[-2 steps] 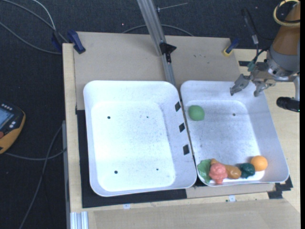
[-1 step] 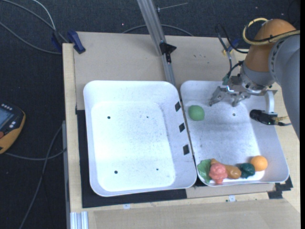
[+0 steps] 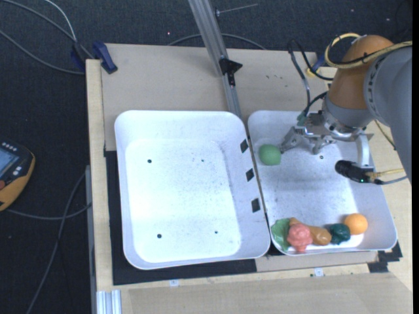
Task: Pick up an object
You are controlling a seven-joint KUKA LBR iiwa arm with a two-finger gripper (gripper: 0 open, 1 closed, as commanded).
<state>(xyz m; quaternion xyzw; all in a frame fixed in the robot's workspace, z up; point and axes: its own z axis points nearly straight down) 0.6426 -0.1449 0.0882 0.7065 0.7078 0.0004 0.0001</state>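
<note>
A green ball (image 3: 269,154) lies in the right bin (image 3: 314,191) near its back left corner. My gripper (image 3: 303,148) hangs just to the right of it, low over the bin floor, with its fingers spread open and nothing between them. The left fingertip (image 3: 285,146) is close beside the ball; whether it touches I cannot tell. Along the bin's front edge lie a green piece (image 3: 280,227), a pink lumpy toy (image 3: 299,235), a tan piece (image 3: 320,236), a dark teal toy (image 3: 339,233) and an orange ball (image 3: 355,223).
The left bin (image 3: 177,118) sits beside the right one, with black clips (image 3: 249,173) along the shared wall. A slanted metal pole (image 3: 208,28) rises behind the bins. A black cable plug (image 3: 347,169) hangs by the wrist.
</note>
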